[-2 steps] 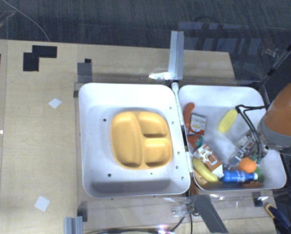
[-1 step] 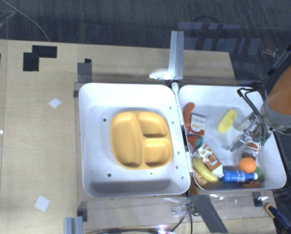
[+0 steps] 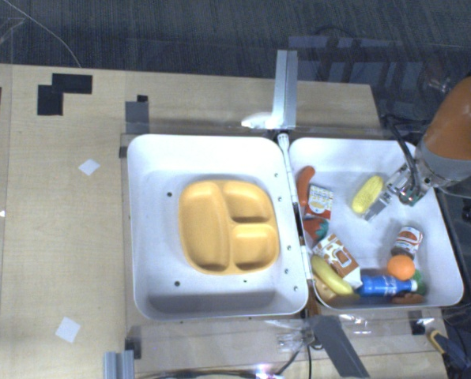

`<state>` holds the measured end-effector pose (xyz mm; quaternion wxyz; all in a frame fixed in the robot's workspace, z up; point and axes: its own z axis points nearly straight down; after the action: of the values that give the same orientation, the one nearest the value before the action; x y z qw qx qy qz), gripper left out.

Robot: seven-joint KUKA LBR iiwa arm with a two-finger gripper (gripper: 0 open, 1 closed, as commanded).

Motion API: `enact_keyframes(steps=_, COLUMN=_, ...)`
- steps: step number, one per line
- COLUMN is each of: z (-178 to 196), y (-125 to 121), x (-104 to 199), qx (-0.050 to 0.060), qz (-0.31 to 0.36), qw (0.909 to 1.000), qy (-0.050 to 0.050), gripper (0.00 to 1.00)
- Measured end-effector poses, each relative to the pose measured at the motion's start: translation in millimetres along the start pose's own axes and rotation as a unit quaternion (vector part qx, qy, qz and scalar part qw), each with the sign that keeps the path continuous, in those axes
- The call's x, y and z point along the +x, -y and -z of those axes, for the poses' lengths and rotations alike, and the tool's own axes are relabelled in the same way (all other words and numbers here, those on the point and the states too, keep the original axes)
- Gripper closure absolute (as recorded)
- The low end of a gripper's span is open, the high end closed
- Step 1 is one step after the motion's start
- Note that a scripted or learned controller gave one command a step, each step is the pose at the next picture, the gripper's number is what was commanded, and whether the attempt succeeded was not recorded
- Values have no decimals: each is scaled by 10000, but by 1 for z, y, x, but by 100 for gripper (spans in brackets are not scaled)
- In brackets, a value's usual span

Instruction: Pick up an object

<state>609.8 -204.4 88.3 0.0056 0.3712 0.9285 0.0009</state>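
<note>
White bins (image 3: 141, 235), claw (image 3: 387, 197) beside corn (image 3: 367, 193)

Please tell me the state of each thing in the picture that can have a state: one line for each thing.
yellow divided tray: upright, lying flat in the left bin, nothing in its compartments.
corn cob: lying in the right bin, just beside the gripper.
banana: lying flat by the bin's near wall.
blue bottle: lying on its side.
orange ball: resting among the other items.
</note>
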Motion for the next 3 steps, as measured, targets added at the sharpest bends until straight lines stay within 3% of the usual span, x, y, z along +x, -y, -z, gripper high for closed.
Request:
enact_keyframes(steps=1, z=0, y=-58, x=-13, qx=33, qz=535, qw=9986, qy=-25, gripper=0)
enact_keyframes(steps=2, z=15, y=-62, x=-16, qx=-7, qz=579, qw=9983, qy=61, gripper=100)
enact_keyframes(steps=3, z=13, y=-62, x=-13, qx=11, qz=582, qw=9983, qy=10, gripper=0)
